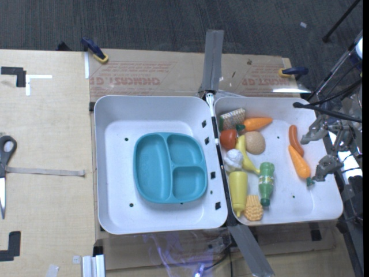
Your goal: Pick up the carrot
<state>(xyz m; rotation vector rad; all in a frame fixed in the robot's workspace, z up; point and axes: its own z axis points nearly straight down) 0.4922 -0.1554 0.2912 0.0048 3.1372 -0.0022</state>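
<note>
The robot's hand (319, 153) hangs over the right edge of the right bin (323, 209), its two dark fingers spread apart with nothing between them. Just to its left lie two carrots: one (299, 161) smooth, orange and tapered, angled along the bin floor near the lower finger, and a second (257, 123) near the bin's top, pointing right. A slim red-orange sausage (293, 135) lies touching the upper end of the first carrot.

Crowded against the bin's left wall are glossy plastic play foods: a red tomato (228, 138), a tan potato (255, 143), a yellow banana (245, 154), a green bottle (266, 182), a yellow bottle (238, 190) and a knobbly ear of corn (253, 208).

The left bin (109, 201), shallow, white and round-cornered, holds a teal plate (170, 168) divided into three sections.

Both bins sit on a pale wood counter (40, 114) backed with brown cardboard (144, 74), pinned by blue and yellow clamps (95, 49). Scissors (4, 154) lie at the counter's left edge. Dark grey carpet (144, 10) covers the floor beyond.
</note>
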